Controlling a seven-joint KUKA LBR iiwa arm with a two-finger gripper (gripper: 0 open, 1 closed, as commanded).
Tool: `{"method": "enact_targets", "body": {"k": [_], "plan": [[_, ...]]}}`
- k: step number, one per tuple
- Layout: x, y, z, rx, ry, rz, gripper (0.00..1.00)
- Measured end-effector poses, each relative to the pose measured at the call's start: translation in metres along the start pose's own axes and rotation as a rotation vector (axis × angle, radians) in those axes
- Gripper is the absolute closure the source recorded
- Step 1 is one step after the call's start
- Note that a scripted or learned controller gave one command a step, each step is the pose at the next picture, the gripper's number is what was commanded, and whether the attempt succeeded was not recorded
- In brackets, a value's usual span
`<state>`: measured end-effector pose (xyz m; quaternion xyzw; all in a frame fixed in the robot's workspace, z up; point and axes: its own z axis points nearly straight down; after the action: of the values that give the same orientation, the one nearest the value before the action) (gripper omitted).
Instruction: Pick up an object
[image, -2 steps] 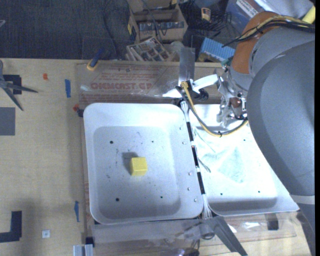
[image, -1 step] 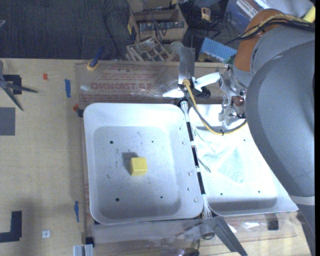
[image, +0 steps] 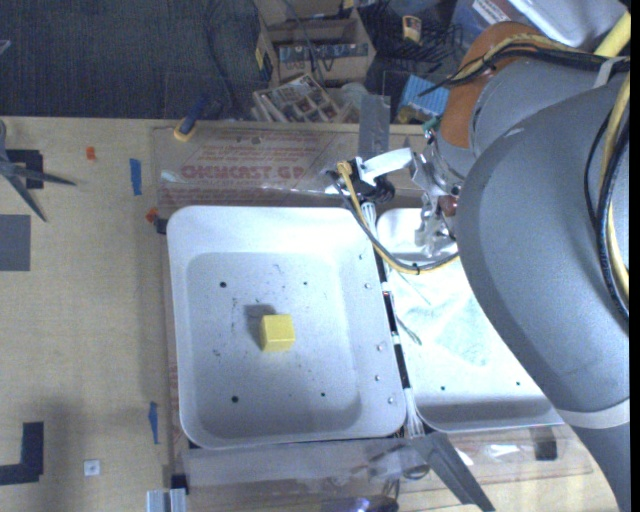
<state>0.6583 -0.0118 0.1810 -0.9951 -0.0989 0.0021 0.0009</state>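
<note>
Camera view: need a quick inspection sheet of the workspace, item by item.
Surface: wooden bench bearing left bin and right bin, side by side.
Job's things: yellow block lies in the left bin, near its middle, untouched.
Clutter: nothing seen in the bins besides the block.
End effector: end effector sits over the right bin's far end, apart from the block.
Cables: yellow and white cables loop at the wrist.
Surroundings: shelf clutter behind the bench.
</note>
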Motion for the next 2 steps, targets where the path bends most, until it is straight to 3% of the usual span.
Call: {"method": "enact_targets", "body": {"k": [2], "plan": [[0.0002,0.0056,-0.0122,0.0,-0.004,0.01,1.0]]}}
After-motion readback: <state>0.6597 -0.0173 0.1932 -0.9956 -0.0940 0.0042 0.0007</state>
